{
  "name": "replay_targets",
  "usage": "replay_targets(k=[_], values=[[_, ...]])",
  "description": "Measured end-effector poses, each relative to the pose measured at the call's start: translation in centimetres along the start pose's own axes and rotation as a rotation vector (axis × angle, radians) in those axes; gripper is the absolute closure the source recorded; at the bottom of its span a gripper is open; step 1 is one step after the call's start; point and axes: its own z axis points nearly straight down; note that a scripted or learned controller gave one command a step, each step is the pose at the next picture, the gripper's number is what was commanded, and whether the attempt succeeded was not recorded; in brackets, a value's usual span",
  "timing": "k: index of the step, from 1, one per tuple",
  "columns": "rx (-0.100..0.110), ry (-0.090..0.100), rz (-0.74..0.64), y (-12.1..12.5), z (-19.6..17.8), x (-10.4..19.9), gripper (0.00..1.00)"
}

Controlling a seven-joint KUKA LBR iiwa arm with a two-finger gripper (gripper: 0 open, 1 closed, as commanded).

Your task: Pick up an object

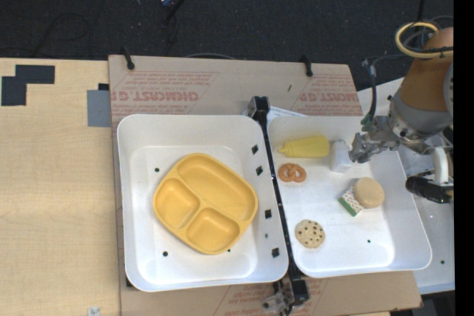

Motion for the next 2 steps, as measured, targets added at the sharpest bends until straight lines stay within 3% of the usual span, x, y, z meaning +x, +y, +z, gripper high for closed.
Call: replay_targets(k=[1, 2], values=[[-0.001, -0.001, -0.001, 0.9, -6.0, 0.2, 1.00], [0.003, 0.001, -0.001, 1.0, -8.3, 0.2, 1.00]])
